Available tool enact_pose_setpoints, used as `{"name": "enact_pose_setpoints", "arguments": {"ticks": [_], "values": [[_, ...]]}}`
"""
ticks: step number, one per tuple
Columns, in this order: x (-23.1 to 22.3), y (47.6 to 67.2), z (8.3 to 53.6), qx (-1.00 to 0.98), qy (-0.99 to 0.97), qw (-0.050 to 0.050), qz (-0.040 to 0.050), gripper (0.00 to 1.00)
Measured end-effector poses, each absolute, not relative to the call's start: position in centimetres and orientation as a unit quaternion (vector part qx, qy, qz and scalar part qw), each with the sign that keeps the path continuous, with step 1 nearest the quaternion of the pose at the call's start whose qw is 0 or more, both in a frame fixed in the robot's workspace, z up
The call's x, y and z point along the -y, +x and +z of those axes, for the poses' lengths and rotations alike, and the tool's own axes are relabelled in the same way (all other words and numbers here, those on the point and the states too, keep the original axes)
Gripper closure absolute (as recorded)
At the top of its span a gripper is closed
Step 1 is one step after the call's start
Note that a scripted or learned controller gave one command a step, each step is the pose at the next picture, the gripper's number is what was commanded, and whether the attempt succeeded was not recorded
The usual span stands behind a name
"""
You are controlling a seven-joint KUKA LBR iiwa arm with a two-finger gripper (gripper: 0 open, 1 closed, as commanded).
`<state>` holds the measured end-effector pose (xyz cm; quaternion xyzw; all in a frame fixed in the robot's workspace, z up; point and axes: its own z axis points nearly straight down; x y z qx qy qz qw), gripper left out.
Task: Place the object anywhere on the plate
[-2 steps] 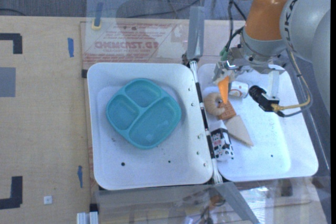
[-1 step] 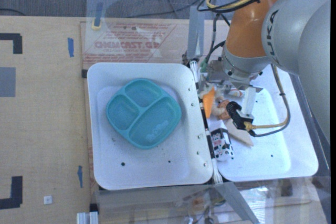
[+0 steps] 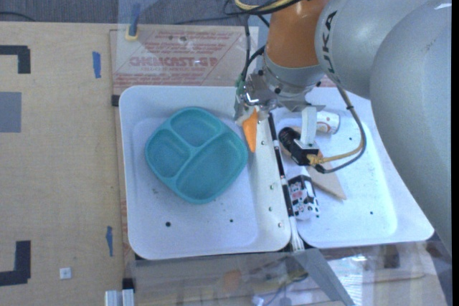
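1. The gripper (image 3: 249, 111) pinched a narrow orange wedge (image 3: 249, 134), which hung directly beneath its fingertips.
2. The teal divided plate (image 3: 197, 153) lay just beside the gripper, toward the view's left, in a white bin (image 3: 143, 226).

The plate (image 3: 195, 153) takes the middle of the left bin (image 3: 136, 226), its three hollows open from above. Bare floor rings it: widest at 6 o'clock, narrower at 9 and 12. At the plate's 3 o'clock the gap is tight, with an orange piece (image 3: 249, 134) just beside the rim, under the claw (image 3: 249, 110). The arm (image 3: 358, 32) overhangs the right bin (image 3: 373, 226) from 12 to 3 o'clock. There a wedge (image 3: 331, 187) and a black-and-white piece (image 3: 302, 198) crowd the 9 o'clock side, and a white piece (image 3: 328, 124) lies at 12. Its floor is open toward 5 o'clock.
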<state>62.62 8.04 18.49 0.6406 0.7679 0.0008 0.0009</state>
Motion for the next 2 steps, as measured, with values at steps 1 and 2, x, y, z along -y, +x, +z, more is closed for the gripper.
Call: {"name": "enact_pose_setpoints", "arguments": {"ticks": [1,2], "values": [[-12.21,62.30,12.61,-0.813,0.582,0.005,0.0058,1.00],[-12.18,62.28,12.49,-0.813,0.582,0.005,0.0056,0.00]]}}
